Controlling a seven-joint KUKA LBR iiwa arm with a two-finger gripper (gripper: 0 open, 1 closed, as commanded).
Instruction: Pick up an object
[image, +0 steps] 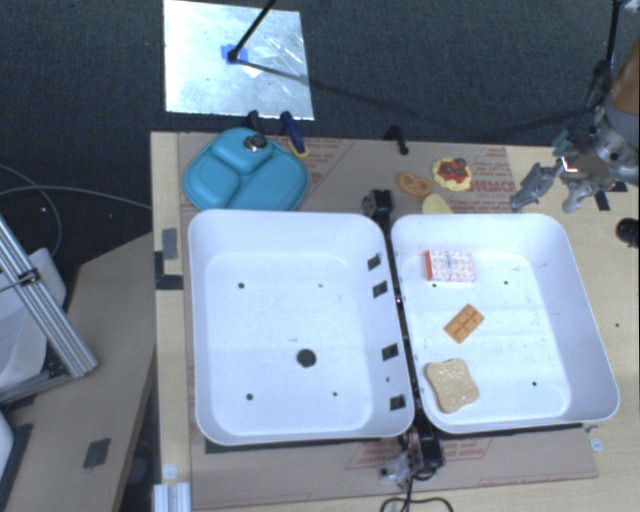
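You have 2 white bins side by side on the bench. The right bin holds 3 things: a red-and-white packet near its far edge, a small orange waffle piece about the middle, and a slice of toast near its near-left corner. The left bin carries a dark round spot on its floor.

Your gripper hangs past the far-right corner of the right bin, above the bench and clear of all 3 things. Its 2 fingers stand spread apart with nothing between them.

Beyond the bins' far edge, on the bench, lie a blue divided plate, a small pizza-like toy and 2 little yellowish pieces just beside it.
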